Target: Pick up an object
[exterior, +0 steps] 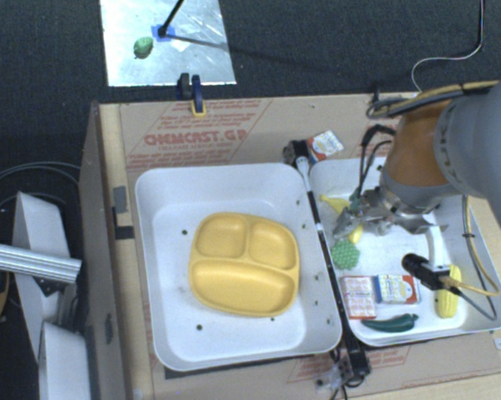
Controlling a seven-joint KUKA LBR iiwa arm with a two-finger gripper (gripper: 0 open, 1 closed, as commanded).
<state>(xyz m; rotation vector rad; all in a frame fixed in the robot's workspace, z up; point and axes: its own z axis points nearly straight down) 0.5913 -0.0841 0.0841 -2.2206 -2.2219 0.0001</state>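
My gripper (351,225) reaches in from the right and hangs low over the left part of the right bin (490,279). Just below its tip lies a green bumpy ball (345,255), close to it, though contact cannot be judged. A yellow piece (334,202) lies just behind the gripper. Nearer the front are a red-and-white card (358,297), a blue-and-orange card (396,289), a dark green pepper (390,322) and a yellow corn cob (447,302). Nothing shows between the fingers.
The left bin (163,245) holds a yellow divided plate (244,263). A small orange-and-white packet (324,144) lies on the cardboard behind the bins. The divider between the bins (323,241) runs right beside the gripper.
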